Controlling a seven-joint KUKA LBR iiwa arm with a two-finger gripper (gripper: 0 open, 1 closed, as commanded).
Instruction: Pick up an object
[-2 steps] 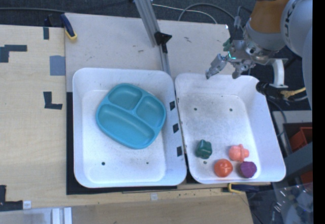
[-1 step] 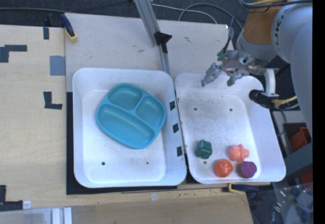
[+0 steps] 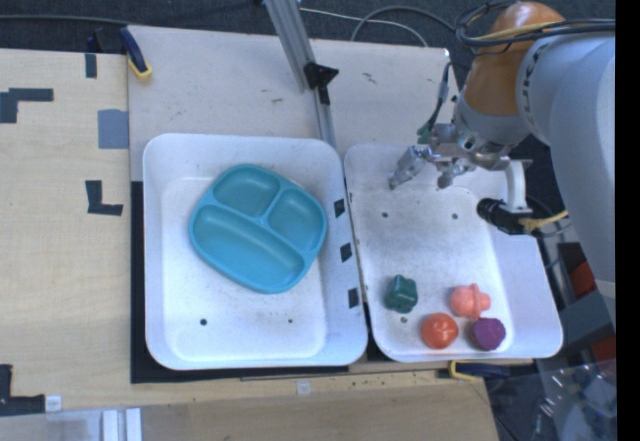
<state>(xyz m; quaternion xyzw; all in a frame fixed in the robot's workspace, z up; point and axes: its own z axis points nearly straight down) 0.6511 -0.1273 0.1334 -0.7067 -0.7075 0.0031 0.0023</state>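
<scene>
Pretty even, bright overhead light here, no hard shadows anywhere. The white bins come out slightly washed out, and the teal plate has only a soft sheen, no real glare. Everything's a bit soft and low-res overall. The big grey arm on the right looks blurry, and the far floor goes dark.

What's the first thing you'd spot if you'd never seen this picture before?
Probably the big blue plate with three sections, lying in the left bin. Next, four small toys huddled in the near corner of the right bin: a green one, a pink one, an orange one and a purple one. The gripper hangs over that bin's far end, away from the toys.
</scene>
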